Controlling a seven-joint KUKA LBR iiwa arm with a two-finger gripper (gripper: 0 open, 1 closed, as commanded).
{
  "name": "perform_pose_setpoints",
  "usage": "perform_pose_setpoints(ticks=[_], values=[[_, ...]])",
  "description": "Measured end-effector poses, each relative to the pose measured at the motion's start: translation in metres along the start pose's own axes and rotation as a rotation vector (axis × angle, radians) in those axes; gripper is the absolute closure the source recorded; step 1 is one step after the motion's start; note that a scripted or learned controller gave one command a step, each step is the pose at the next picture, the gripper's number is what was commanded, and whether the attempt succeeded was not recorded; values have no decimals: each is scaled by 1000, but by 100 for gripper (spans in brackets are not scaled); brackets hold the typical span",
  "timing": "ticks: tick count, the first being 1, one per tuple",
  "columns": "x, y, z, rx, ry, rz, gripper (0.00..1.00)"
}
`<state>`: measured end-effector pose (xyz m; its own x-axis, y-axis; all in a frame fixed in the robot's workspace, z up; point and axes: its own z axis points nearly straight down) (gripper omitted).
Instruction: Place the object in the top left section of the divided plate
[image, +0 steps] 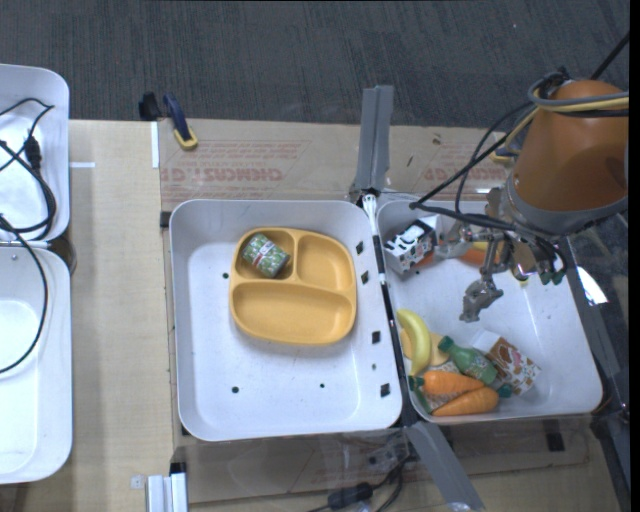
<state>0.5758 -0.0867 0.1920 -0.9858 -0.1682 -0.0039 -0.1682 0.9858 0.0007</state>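
While the can (265, 254) fills the plate's (294, 312) top-left section, gripper (481, 300) hovers apart

**Orange band, grey metal, black cables**

The arm (575, 150) shows a wide, rounded orange band at the frame's 2 o'clock, glossy with a pale highlight on top. Black cables (470, 175) loop over it and trail off toward 9 o'clock. Beneath the band sits a grey wrist with small metal fittings. The pincer (481, 298) is dull grey metal, slim and jointed, with darker shading along its edges.
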Motion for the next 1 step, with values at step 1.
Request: perform_pose_setpoints(ticks=[1], values=[[45,-7,43,0,2,-157,0]])
